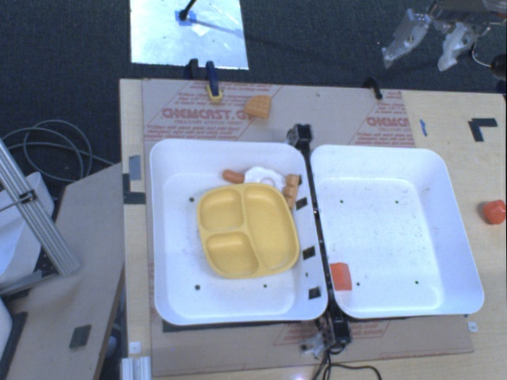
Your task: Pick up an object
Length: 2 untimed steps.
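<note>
My claw (428, 44) hangs high off the worktop's far right corner, fingers spread wide, nothing between them. So I'm at the approach step, I reckon; next I must swing over a bin and descend. Left bin (170, 212): one yellow tray (247, 230), one sausage (234, 176), one white piece (264, 177). Right bin (451, 212): one orange block (341, 275).

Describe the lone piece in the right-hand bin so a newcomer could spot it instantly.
Find the right bin of the white pair. At its near-left corner, beside the centre divider, lies a small orange-red block; the yellow divided plate and other small pieces lie in the left bin.
</note>
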Each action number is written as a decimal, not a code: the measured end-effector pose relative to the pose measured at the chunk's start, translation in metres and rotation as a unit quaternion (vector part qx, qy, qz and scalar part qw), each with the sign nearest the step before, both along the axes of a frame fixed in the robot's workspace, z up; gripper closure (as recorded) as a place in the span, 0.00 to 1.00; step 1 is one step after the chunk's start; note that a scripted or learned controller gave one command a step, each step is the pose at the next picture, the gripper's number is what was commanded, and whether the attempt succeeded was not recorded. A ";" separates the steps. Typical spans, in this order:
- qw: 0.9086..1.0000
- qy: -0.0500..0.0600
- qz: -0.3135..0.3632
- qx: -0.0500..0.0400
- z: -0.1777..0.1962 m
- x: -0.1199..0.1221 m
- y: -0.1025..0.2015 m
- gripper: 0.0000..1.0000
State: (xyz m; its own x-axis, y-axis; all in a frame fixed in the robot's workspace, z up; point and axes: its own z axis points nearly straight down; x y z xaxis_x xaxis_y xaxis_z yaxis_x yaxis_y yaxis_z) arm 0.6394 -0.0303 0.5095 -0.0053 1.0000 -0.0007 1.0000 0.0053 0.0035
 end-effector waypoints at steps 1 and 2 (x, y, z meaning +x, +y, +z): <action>1.000 -0.001 -0.006 -0.001 0.029 -0.058 -0.069 0.00; 1.000 0.000 -0.001 0.000 0.026 -0.055 -0.064 0.00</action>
State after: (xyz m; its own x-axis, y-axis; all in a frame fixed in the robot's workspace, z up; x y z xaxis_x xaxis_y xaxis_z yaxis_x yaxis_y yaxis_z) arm 0.5845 -0.0941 0.5355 -0.0029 1.0000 -0.0009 1.0000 0.0029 0.0032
